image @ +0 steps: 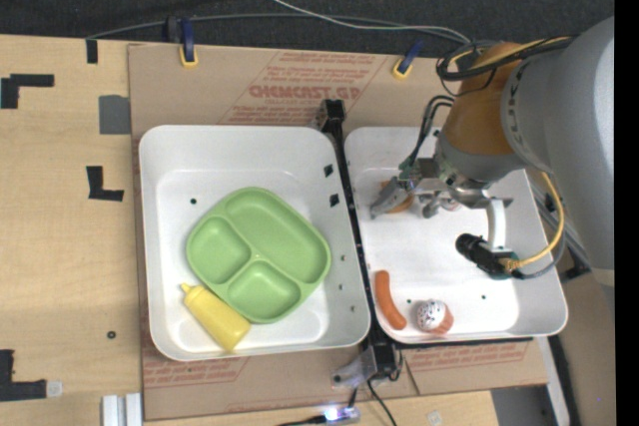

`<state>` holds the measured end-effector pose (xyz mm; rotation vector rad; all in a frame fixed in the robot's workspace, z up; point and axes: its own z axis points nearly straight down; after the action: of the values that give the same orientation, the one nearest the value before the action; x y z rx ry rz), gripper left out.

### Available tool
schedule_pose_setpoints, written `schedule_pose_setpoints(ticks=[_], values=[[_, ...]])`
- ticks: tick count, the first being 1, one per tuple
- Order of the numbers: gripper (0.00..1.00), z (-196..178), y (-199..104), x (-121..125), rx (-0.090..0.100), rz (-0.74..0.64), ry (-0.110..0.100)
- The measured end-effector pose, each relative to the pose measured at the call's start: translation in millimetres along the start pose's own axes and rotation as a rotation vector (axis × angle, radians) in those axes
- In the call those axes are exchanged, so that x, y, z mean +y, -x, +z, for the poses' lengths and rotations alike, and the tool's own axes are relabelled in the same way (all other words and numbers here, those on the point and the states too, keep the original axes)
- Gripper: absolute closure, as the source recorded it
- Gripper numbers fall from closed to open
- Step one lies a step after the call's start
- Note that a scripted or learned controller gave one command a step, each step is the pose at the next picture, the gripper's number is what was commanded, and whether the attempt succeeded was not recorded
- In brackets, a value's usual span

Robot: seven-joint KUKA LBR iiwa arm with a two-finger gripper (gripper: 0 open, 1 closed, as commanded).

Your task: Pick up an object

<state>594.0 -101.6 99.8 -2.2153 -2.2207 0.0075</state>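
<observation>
My gripper (pixel 407 203) is down in the upper left part of the right bin (pixel 539 314), under the orange wrist band. A small orange object (pixel 400 205) shows partly beneath it, mostly hidden by the gripper, so its shape is unclear. An orange-red sausage (pixel 388 299) lies near the bin's front left corner. Just right of the sausage sits a small white and orange round object (pixel 431 315). Both are well below the gripper and apart from it.
The left bin (pixel 160 165) holds a green divided plate (pixel 259 253) and a yellow bottle (pixel 214 316) at its front left. A black cable connector (pixel 482 253) hangs over the right bin. The divider (pixel 344 205) between the bins runs just left of the gripper.
</observation>
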Motion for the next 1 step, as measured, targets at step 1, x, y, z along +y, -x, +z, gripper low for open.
schedule_pose_setpoints(ticks=[1], values=[[0.0,15.3,-0.4,0.2,-0.001,0.001,0.005]])
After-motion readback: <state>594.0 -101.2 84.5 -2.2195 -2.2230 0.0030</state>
